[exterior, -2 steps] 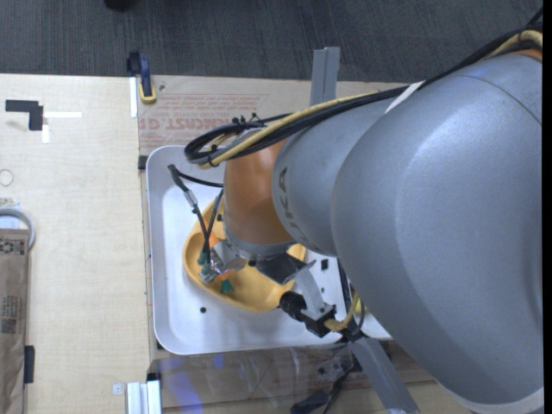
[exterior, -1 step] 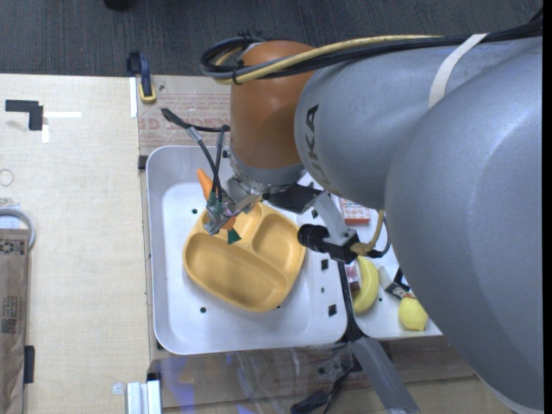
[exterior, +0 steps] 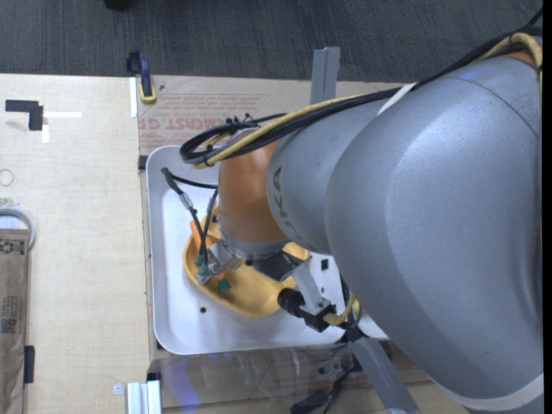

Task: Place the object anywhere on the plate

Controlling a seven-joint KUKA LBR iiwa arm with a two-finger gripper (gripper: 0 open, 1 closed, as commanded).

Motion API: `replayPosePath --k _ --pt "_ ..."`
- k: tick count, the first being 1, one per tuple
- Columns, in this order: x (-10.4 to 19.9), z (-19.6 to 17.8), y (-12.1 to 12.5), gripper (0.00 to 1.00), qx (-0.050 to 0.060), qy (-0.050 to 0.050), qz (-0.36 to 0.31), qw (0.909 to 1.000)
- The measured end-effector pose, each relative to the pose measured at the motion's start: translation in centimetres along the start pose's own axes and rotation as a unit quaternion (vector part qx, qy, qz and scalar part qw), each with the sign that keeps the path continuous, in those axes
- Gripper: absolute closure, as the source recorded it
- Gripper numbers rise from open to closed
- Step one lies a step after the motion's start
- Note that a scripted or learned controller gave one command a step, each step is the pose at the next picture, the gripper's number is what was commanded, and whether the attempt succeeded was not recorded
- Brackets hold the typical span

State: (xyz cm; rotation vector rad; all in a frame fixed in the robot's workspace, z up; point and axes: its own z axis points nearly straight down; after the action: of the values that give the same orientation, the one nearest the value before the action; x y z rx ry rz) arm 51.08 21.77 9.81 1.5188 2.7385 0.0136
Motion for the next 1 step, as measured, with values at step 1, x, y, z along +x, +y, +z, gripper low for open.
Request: replayPosePath --k 1 --pt "-0.22 -0.81 -0.05 1.0 0.001 0.0 0.003 1.0"
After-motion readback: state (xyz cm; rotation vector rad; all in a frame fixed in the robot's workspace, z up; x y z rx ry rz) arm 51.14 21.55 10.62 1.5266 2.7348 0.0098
